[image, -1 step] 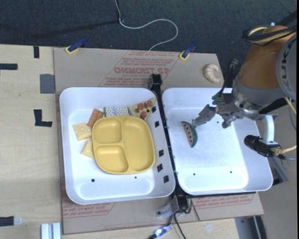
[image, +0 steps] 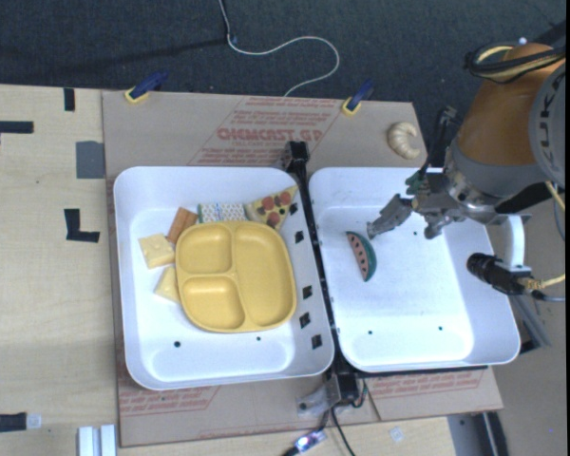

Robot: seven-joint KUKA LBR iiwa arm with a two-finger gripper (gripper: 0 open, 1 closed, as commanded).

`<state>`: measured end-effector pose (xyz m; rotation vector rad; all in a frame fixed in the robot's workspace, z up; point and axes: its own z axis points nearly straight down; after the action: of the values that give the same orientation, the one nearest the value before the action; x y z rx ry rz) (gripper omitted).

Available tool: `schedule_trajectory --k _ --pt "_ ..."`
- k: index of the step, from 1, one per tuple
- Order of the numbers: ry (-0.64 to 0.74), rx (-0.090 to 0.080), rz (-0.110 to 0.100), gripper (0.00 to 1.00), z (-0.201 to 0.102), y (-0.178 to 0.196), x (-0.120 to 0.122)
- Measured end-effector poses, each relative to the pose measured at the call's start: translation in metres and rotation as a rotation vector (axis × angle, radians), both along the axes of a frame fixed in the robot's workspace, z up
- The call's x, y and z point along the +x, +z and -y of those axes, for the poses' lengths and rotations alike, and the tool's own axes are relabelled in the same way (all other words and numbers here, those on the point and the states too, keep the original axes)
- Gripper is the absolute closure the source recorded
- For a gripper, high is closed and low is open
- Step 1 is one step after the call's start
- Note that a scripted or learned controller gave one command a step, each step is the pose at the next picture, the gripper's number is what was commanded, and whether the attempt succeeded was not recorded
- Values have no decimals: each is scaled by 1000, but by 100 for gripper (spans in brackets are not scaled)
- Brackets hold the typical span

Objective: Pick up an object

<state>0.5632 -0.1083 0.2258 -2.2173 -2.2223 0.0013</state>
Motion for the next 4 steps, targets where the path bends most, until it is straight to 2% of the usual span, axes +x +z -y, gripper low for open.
schedule_trajectory --k 1,2,3,4 --pt "-1 0 -7 0 -2 -65 -3" --pt "-2 0 -6 0 -5 -112 -12" --pt "-1 -2 0 0 -5 -143 -13" --pt "-1 -2 3 100 -5 -131 -12"
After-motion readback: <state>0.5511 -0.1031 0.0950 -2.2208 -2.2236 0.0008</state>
